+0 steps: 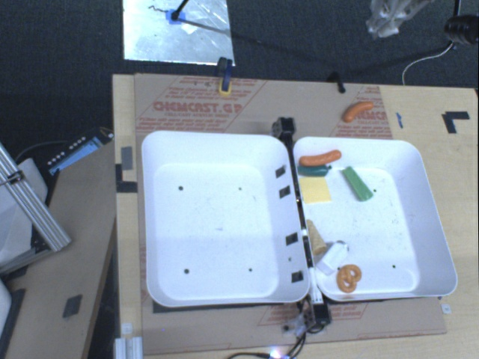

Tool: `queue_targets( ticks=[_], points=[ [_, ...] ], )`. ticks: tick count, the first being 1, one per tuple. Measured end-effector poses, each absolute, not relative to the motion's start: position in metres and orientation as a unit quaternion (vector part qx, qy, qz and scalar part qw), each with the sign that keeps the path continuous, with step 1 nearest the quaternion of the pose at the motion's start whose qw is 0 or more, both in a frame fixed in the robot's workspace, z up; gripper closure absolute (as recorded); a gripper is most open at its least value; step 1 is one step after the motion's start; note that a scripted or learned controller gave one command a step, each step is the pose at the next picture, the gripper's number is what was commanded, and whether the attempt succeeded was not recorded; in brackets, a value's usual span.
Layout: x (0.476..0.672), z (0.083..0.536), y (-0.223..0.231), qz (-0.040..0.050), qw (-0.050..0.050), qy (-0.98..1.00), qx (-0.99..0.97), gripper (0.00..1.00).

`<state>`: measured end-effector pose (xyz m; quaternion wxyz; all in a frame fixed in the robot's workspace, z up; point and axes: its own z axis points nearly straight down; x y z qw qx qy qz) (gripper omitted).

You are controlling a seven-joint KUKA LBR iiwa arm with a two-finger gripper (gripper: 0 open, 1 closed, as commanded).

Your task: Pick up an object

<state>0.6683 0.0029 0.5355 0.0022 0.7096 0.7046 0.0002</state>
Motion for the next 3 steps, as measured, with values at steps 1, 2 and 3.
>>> queue_targets(
  ticks=[1, 2, 3],
  points=[
    [0.639, 0.536, -0.074, -0.0004, 0.002, 0.705, 0.709, 1.00],
    [0.663, 0.535, -0.113, 0.0003, 0.002, 0.706, 0.708, 1.00],
    [0.626, 0.536, -0.188, -0.0007, 0.002, 0.705, 0.709, 1.00]
  ],
)
